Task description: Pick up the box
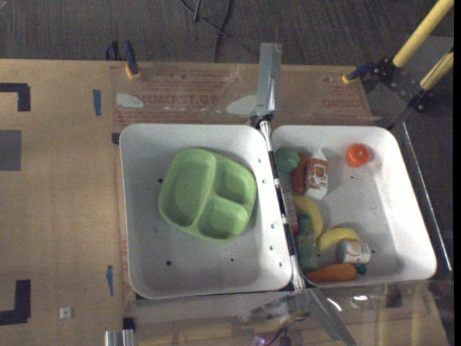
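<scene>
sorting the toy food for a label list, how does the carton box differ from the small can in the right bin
The box is a gable-topped carton, white with an orange-red print; the can is a short cylinder, pale with a reddish label. The box looks larger than the can. The box lies near the bin's upper left, beside a reddish toy; the can lies near the lower edge, by a banana and a carrot. Both appear to lie on their sides in the right bin.

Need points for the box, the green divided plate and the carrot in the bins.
box (317,175), camera view, middle of its white and orange front face.
green divided plate (209,193), camera view, ridge between its compartments.
carrot (331,272), camera view, middle of its orange body.
</scene>
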{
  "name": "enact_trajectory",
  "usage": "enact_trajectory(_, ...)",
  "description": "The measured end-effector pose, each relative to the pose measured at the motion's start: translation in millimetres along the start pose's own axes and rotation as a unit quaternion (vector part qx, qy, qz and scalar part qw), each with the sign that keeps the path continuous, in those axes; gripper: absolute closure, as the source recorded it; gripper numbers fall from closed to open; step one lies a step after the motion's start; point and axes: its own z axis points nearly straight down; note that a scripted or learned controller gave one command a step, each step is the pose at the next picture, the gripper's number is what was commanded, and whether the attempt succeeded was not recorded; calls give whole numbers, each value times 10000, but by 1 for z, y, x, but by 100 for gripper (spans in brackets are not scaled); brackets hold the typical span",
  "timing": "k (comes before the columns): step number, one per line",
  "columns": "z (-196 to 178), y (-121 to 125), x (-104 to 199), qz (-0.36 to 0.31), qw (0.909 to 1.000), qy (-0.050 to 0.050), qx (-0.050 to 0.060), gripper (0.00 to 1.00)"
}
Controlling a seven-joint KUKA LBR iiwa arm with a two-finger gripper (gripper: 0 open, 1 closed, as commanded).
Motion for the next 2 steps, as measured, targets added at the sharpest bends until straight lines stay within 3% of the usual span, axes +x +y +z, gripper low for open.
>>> enact_trajectory(1,11,-21,43,48,10000,17,35,0)
enact_trajectory(2,0,-20,44,35,10000,6,19,100)
